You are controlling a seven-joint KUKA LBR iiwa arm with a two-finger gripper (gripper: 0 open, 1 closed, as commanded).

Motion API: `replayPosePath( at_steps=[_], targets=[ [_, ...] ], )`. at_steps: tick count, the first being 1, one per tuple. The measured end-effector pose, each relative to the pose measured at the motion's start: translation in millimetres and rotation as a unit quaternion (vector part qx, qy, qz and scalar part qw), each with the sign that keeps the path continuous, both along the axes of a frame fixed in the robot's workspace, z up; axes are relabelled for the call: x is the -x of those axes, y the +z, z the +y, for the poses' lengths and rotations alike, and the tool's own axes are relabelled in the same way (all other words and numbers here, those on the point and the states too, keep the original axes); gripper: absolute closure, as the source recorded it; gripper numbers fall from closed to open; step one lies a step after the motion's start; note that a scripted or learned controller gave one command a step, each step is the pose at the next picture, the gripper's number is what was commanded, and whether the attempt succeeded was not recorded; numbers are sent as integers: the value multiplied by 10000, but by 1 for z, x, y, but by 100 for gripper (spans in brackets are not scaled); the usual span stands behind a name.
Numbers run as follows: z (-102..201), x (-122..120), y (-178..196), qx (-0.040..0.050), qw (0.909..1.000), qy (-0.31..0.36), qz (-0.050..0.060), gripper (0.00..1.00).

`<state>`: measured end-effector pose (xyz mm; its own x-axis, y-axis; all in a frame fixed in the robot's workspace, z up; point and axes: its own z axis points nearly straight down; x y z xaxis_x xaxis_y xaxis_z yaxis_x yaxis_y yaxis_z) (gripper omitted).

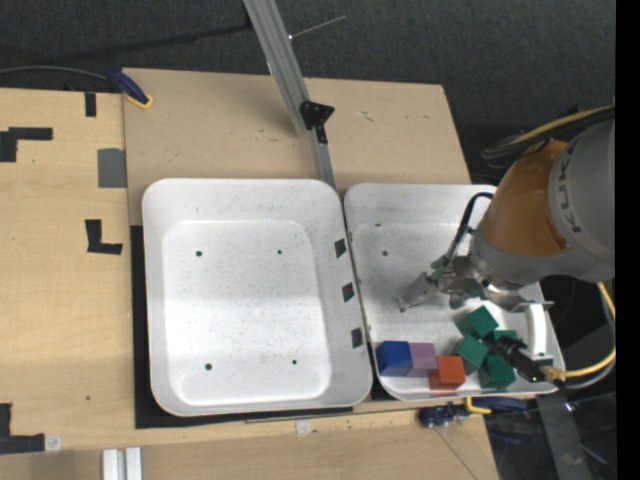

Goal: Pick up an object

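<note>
The gripper (418, 293) hangs in the right bin (400, 213); whether it is spread, I cannot tell. The blocks (447, 362) lie packed at five o'clock, so a grab may slip.

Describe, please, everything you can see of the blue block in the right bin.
The blue block is a small, solid-coloured cube, matte, maybe foam or wood. It sits flat on the floor of the right bin, at its near-left corner, close to the wall. A purple block touches its right side. Nothing grips it.
</note>
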<state>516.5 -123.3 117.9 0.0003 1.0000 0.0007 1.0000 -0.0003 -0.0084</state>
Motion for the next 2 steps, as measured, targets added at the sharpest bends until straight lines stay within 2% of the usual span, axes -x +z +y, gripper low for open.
replayPosePath(
  at_steps=[1,2],
  targets=[
    [1,-2,13,-7,10000,12,-22,100],
    [11,1,60,3,10000,13,-57,100]
  ],
)
